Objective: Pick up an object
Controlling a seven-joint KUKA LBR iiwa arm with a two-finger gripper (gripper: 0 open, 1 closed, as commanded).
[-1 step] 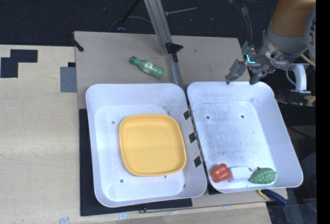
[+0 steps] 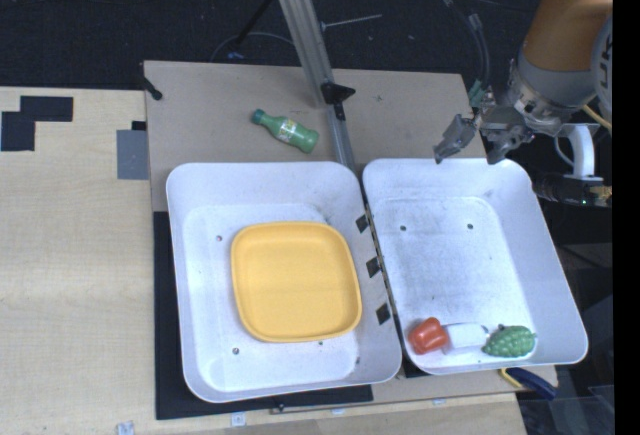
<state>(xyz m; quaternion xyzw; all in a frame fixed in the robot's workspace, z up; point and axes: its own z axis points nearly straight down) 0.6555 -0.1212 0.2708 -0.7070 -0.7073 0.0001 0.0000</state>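
Up at the right bin's (image 2: 560, 253) far rim, the gripper (image 2: 472, 140) hangs with fingers spread apart, nothing between them. Bare bin floor lies open below it. Well apart, along the near wall, sit a red pepper (image 2: 428, 334), a white piece (image 2: 465, 335) and green grapes (image 2: 510, 341). Left bin (image 2: 190, 223) holds a yellow plate (image 2: 295, 280); a green bottle (image 2: 285, 130) lies on the bench beyond.

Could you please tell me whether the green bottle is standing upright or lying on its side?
Lying on its side. The green bottle rests lengthwise on the bench, behind the left bin.
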